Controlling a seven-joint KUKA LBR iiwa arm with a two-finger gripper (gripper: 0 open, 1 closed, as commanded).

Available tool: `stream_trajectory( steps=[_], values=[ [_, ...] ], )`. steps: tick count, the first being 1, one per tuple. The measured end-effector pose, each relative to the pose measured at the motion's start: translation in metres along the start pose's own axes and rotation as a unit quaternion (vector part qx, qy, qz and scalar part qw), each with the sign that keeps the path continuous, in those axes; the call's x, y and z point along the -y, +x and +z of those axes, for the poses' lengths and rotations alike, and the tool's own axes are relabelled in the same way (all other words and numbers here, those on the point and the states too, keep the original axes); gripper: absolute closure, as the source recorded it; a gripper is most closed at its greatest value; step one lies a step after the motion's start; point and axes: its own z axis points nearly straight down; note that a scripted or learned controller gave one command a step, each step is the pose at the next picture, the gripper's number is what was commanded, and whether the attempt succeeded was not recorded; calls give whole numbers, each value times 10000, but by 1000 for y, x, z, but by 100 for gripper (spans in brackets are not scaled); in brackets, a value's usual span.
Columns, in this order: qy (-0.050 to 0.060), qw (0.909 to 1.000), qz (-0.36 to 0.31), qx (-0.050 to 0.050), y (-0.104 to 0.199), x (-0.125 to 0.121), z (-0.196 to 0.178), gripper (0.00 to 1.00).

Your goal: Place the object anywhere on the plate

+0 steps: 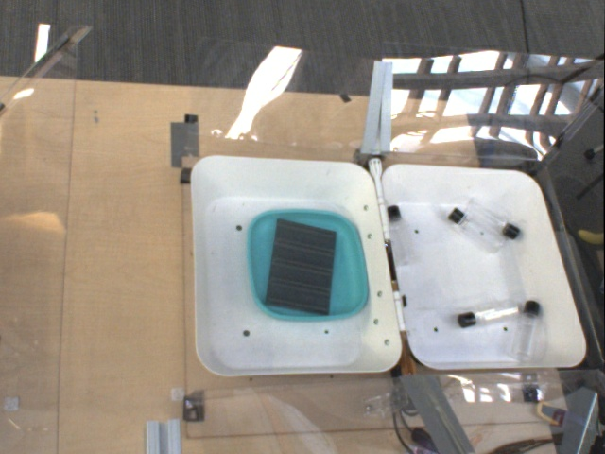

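A teal plate (352, 274) lies in the middle of the left white bin (222, 253). A dark grey ribbed rectangular block (302, 267) rests flat on the plate, tilted slightly, covering most of its centre. In the right white bin (558, 282) lie two clear tubes with black caps, one (483, 222) near the back and one (498, 315) near the front.
The two bins sit side by side on a wooden bench under a clear sheet. A metal upright (377, 107) rises behind the seam between the bins. Metal framing (492, 88) stands at the back right, and brackets and cables show along the front edge.
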Motion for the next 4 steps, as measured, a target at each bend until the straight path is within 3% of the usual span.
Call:
stream_trajectory(
  steps=[1,2,3,4],
  values=[
    [21,10000,79,21,84,-20,45,0],
    [2,9998,193,-3,68,-17,0,0],
    [15,9998,217,12,28,-7,1,0],
    [15,9998,221,17,24,-6,1,0]
  ],
)
